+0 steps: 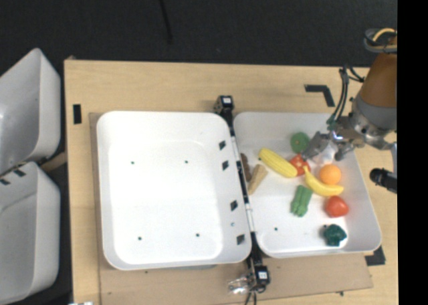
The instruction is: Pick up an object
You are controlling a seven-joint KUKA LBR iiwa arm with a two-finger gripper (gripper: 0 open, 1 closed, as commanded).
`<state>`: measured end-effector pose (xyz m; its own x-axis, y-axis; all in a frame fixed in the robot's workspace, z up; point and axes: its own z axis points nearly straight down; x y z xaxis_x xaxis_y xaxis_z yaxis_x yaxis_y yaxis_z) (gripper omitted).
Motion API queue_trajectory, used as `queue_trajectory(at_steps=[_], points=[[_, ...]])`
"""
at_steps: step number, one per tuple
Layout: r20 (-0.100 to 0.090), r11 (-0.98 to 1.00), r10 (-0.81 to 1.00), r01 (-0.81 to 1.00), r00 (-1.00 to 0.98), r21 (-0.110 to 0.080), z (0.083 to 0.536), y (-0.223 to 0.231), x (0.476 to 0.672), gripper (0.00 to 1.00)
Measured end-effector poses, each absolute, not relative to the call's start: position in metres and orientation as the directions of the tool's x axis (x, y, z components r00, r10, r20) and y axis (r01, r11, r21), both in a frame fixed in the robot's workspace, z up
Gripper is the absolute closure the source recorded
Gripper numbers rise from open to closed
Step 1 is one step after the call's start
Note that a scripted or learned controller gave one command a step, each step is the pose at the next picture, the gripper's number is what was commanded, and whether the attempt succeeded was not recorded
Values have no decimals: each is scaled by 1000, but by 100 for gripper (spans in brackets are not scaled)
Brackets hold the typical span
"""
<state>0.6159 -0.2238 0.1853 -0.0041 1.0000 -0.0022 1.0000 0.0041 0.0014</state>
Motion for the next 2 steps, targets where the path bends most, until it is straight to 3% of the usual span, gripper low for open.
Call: queue_trajectory(at_steps=[1,2], points=[[-3,1,1000,1000,-1,2,149,-218,647,0],[-6,5,1000,1000,-5,12,116,-227,582,0]])
